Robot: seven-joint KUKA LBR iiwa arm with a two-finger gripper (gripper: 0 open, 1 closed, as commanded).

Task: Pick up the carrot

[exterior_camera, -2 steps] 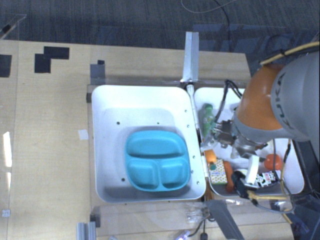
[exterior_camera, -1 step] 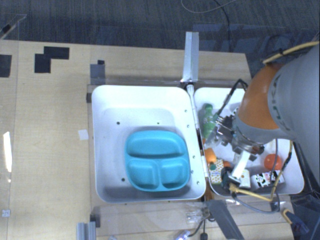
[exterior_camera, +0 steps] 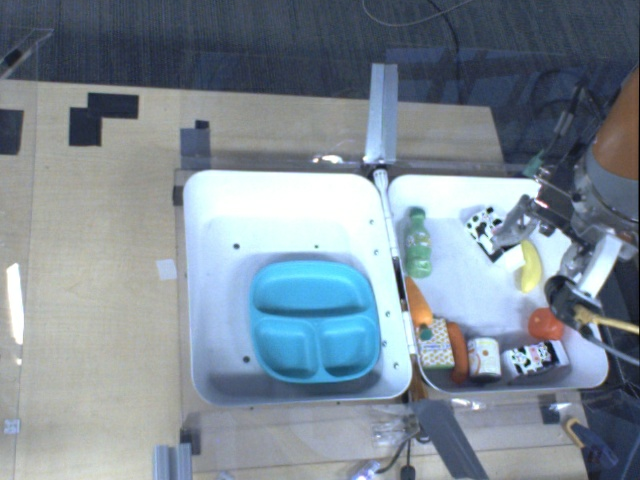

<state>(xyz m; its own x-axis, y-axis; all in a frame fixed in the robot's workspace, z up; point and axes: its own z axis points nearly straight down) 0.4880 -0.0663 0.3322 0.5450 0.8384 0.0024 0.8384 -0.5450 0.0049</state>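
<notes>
Carrot (exterior_camera: 419,306) lies in the right bin (exterior_camera: 452,200), against its left wall, just below the green bottle (exterior_camera: 417,241). Gripper (exterior_camera: 558,243) hovers over the bin's right side near the banana (exterior_camera: 529,266); jaws spread, nothing between them. Cow-patterned cartons (exterior_camera: 482,226) and small boxes carry print we cannot read. Blue tray (exterior_camera: 314,318) sits in the left bin (exterior_camera: 220,268).

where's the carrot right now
In the camera view the carrot lies in the right bin, against its left wall, just below the green bottle and above a small green carton.
</notes>
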